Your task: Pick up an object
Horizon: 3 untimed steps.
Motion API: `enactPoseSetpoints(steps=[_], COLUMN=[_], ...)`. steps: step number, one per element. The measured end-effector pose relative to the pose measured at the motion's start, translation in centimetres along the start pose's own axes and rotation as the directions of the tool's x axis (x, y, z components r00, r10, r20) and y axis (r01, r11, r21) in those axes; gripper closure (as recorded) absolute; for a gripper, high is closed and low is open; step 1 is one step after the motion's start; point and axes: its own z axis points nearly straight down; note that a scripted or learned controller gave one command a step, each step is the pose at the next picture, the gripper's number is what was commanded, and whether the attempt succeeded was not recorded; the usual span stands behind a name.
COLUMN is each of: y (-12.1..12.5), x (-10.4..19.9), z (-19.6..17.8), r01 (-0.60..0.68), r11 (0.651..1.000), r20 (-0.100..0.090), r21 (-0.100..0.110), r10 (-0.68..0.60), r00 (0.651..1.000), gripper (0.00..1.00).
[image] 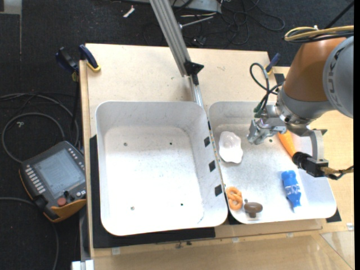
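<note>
Robotics lab, teach pendant (53, 179) on dark carpet, loose cables (236, 10), plywood bench (146, 72)

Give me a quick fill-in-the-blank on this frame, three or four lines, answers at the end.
1. All the loose objects lie in the ____ bin.
2. The gripper hovers just right of the ____ crumpled object.
3. The pretzel lies beside a ____ knob-shaped object.
4. The object near the bin's right rim is ____ in colour.

Missing words: right; white; brown; blue

Grey arm (343, 72) with broad orange band (309, 66), black cables, small metallic gripper (260, 133)
</note>
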Motion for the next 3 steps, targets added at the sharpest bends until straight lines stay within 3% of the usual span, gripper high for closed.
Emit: enactPoseSetpoints(steps=[2, 3], y=[-1.2, -2.2], x=[10.5, 16.0], z=[0.4, -1.6], r01=[0.001, 0.001], r11=[1.000, 1.000], r20=[0.000, 0.000], r21=[0.000, -0.003], r10=[-0.001, -0.001], r00=[1.000, 1.000], gripper=[1.00, 1.00])
